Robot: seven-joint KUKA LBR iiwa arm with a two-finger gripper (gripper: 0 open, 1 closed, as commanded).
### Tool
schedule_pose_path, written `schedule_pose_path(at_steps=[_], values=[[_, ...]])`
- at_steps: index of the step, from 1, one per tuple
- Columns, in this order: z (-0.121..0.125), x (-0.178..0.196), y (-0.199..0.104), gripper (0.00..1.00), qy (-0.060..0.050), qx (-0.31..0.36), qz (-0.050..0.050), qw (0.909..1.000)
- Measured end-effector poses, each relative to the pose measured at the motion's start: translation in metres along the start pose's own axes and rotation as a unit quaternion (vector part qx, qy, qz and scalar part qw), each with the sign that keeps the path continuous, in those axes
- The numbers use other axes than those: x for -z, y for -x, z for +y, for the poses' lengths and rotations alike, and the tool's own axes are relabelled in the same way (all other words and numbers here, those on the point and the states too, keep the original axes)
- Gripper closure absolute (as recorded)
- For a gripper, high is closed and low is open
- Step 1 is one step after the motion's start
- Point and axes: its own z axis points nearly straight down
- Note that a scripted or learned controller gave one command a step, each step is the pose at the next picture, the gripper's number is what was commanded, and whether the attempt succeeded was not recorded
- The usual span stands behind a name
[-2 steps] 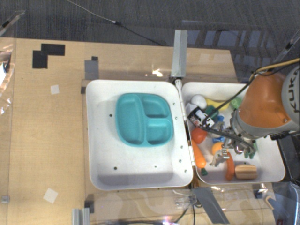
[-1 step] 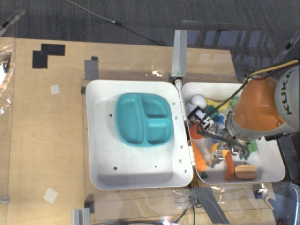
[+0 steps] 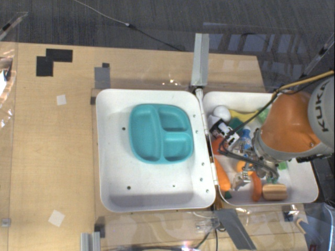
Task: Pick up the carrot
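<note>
On the wooden counter (image 3: 52,156) sit two shallow white bins side by side: the left bin (image 3: 112,140) holds one teal divided plate (image 3: 161,133), and the right bin (image 3: 309,184) holds a clutter of toy items. The one carrot (image 3: 223,178) lies against the right bin's left wall, near its front corner, with a second orange piece (image 3: 256,188) and one tan block (image 3: 274,192) further right. The single grey arm (image 3: 288,124) reaches into that bin, its gripper (image 3: 242,181) low just beside the carrot, and whether it is spread or closed cannot be told.
</note>
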Motion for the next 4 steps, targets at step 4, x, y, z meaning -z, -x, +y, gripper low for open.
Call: schedule_pose_path(at_steps=[4], values=[[0.122, 0.095, 0.002, 1.00, 0.005, 0.343, 0.006, 0.9394]])
